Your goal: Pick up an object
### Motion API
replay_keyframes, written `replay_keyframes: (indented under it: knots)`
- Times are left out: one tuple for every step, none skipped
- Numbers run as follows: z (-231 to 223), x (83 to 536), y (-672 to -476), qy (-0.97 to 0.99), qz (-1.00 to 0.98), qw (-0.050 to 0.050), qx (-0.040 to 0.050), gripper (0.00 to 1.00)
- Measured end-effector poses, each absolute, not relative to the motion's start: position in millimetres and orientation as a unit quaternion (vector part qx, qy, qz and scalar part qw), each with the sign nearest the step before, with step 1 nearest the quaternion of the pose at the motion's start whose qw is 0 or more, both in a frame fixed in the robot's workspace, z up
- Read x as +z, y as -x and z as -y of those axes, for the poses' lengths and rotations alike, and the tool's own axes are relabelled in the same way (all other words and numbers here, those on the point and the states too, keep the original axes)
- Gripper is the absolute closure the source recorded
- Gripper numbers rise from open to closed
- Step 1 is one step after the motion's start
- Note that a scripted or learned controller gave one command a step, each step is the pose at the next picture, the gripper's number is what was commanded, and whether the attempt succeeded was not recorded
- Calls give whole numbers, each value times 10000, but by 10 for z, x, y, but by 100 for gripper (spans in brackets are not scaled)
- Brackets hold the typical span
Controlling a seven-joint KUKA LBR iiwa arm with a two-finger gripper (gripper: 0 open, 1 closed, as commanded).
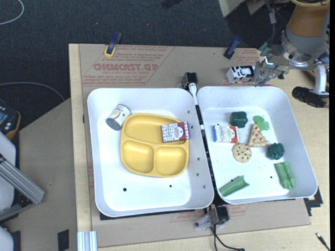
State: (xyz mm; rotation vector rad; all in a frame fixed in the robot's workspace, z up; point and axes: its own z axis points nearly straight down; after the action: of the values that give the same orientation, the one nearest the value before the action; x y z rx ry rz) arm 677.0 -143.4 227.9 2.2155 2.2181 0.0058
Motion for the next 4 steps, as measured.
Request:
replay_keyframes:
  knots:
    - [1131, 2173, -6347, -7064, -7078, -23, -9, 100]
    - [840, 2096, -5908, -7064, -7078, -29, -12, 100]
    - [647, 2208, -5538, -7066, -7076, -20, -5, 100]
    - [314, 2266, -5008, -7064, -7078, -31, -12, 100]
